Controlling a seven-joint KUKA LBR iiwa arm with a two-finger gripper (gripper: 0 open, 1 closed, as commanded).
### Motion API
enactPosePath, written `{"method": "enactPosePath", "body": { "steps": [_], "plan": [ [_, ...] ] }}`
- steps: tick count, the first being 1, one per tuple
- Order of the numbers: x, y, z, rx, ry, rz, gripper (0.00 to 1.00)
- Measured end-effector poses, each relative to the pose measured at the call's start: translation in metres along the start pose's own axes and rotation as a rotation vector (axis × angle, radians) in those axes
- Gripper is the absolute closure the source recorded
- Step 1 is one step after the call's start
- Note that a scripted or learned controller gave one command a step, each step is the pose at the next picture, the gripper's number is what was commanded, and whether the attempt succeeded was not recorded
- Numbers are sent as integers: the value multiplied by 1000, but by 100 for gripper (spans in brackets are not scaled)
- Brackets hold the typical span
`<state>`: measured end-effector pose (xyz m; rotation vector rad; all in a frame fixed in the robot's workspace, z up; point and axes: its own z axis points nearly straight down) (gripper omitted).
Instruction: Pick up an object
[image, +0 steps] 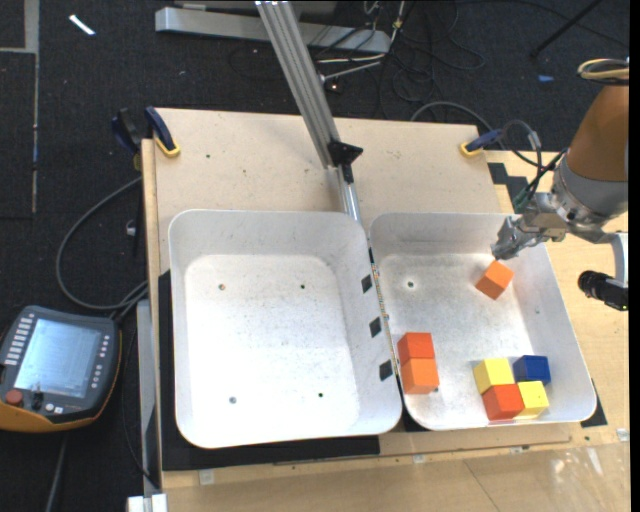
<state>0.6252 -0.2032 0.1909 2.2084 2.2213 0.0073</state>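
A small orange cube (493, 280) hangs tilted in the upper right part of the right bin (450, 240), its top corner pinched between the fingertips. My gripper (505, 252) is directly above it and shut on it, with the grey and orange arm (600, 150) reaching in from the right edge. Other blocks lie at the front of this bin. An orange pair (417, 362) sits by the left wall. At the front right, a yellow cube (492, 373), a blue cube (532, 367), a red cube (503, 400) and a second yellow cube (534, 398) are packed together.
The left bin (200, 300) adjoins the right bin along a raised divider (372, 300). A slanted metal pole (310, 90) ends at the back of that divider. A teach pendant (55, 365) lies off the bench at the left. Clamps (163, 135) hold the back corners.
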Motion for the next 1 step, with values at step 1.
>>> {"method": "enactPosePath", "body": {
  "steps": [1],
  "plan": [
    [-1,-4,3,9,2,3,0]
  ]
}}
